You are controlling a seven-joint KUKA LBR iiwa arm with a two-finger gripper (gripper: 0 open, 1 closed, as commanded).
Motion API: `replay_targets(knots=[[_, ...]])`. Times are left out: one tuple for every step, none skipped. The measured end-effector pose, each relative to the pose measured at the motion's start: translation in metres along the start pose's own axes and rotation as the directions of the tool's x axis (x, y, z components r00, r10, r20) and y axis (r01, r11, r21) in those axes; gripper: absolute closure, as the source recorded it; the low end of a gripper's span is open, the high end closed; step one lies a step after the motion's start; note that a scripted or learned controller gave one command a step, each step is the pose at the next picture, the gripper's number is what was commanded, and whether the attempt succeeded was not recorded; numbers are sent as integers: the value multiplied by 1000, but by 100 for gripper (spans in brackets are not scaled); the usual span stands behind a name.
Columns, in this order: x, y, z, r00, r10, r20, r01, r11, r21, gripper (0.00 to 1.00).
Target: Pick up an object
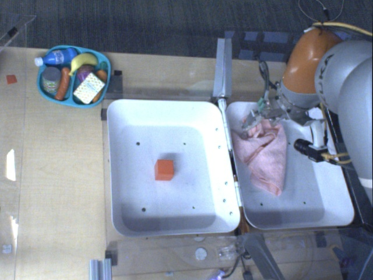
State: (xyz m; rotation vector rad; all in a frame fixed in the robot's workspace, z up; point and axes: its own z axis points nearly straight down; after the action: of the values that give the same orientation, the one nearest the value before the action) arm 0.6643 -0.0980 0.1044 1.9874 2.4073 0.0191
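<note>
The hand [260, 111] sits low at the top edge of the pink cloth [265, 153] in the right bin [332, 206], seemingly to pinch a raised fold; whether it is open or closed I cannot tell. The cloth lies crumpled against the bin's left wall, while an orange block [164, 170] rests alone in the left bin [134, 214].

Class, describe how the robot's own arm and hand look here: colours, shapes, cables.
The arm is bulky, rounded and grey, with a glossy orange band above the wrist. The hand is a small metallic piece with dark parts. Thin dark cables loop above the band, and a black cable with a yellow stripe runs alongside.
</note>
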Motion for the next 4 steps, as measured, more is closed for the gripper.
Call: replay_targets(knots=[[11,-6,15,1000,-3,-4,3,1000,10,0],[3,0,11,995,-95,-7,95,995,14,0],[3,0,11,995,-95,-7,95,995,14,0],[4,4,-3,995,-98,-4,98,995,6,100]])
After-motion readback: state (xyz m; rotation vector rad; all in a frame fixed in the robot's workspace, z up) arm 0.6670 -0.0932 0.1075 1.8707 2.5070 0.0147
